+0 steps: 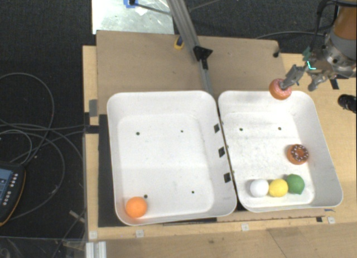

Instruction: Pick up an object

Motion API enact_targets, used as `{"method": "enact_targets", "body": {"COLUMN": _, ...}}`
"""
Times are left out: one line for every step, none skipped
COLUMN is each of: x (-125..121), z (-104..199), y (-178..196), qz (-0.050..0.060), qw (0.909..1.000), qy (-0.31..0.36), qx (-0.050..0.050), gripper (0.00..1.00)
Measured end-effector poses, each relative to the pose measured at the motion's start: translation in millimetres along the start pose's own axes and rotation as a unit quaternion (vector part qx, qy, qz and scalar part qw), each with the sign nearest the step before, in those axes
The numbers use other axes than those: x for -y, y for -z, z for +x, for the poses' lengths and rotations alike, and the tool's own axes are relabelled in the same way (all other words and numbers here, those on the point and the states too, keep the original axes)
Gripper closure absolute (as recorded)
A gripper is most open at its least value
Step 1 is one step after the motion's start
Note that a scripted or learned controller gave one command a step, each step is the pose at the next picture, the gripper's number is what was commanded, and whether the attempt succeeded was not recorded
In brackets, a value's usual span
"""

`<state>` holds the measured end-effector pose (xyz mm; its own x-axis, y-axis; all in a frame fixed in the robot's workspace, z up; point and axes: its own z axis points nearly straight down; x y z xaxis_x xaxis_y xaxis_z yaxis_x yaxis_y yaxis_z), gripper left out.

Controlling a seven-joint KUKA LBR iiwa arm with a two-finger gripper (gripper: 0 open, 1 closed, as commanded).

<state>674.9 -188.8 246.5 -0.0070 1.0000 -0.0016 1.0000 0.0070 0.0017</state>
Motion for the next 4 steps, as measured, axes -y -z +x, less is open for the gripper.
{"method": "enact_targets", "body": {"x": -4, "z": -2, "y": -42, "qz": 0.001, "qw": 1.0000, "qy": 0.000, "qx": 0.000, "gripper": 0.00}}
{"method": "enact_targets", "body": {"x": -6, "z": -11, "y": -98, "qz": 0.002, "qw": 1.0000, "qy": -0.002, "qx": -0.001, "gripper": 0.00}}
{"method": "enact_targets", "body": {"x": -1, "z": -12, "y": -152, "qz": 0.013, "qw": 0.9999, "qy": -0.001, "qx": -0.002, "gripper": 0.00}}
{"method": "enact_targets", "body": {"x": -3, "z": -12, "y": -138, "qz": 0.011, "qw": 0.9999, "qy": 0.001, "qx": -0.001, "gripper": 1.00}}
